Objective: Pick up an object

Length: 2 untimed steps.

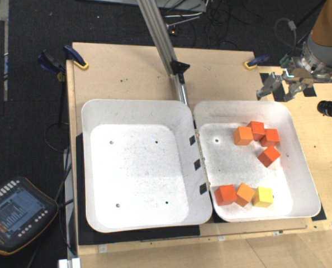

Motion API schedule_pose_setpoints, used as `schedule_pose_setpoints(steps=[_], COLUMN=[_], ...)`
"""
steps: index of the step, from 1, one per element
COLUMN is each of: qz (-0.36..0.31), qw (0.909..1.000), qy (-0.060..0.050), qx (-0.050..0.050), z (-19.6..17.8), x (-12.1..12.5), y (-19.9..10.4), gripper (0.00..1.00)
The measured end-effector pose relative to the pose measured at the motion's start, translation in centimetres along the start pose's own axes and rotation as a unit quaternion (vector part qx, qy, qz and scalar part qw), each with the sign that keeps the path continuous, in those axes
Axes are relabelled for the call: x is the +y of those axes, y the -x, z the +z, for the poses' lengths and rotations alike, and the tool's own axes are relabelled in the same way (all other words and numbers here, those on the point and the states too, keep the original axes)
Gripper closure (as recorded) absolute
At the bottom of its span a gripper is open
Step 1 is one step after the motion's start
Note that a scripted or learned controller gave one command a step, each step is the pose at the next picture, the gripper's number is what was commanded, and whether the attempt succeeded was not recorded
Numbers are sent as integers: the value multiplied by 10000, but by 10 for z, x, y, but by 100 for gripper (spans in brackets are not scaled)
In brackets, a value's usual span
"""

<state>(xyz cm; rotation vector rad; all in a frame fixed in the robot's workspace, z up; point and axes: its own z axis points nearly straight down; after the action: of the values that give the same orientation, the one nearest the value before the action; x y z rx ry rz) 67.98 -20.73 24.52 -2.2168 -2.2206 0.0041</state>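
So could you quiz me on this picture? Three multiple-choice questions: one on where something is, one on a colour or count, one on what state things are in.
1. Where do the blocks lie?
A. in the left bin
B. in the right bin
C. on the bare bench

2. How many blocks are yellow?
A. one
B. three
C. none

3. Where is the claw?
A. down among the blocks
B. over the left bin
C. up beyond the right bin's far corner, apart from the blocks

Answers:
1. B: all seven sit in the right bin.
2. A: just the yellow block near the front rim; the others are orange or red-orange.
3. C: the claw hangs past the bin's rim with nothing between its fingers.
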Motion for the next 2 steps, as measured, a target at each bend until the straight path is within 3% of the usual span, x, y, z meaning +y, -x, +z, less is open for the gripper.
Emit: schedule_pose_setpoints(steps=[1, 2], qz=[-9, -7], qw=[10000, 10000], qy=[21, 5], qx=[-10, -4], z=[-3, 42], x=[1, 0], y=[0, -7], gripper=[0, 0])
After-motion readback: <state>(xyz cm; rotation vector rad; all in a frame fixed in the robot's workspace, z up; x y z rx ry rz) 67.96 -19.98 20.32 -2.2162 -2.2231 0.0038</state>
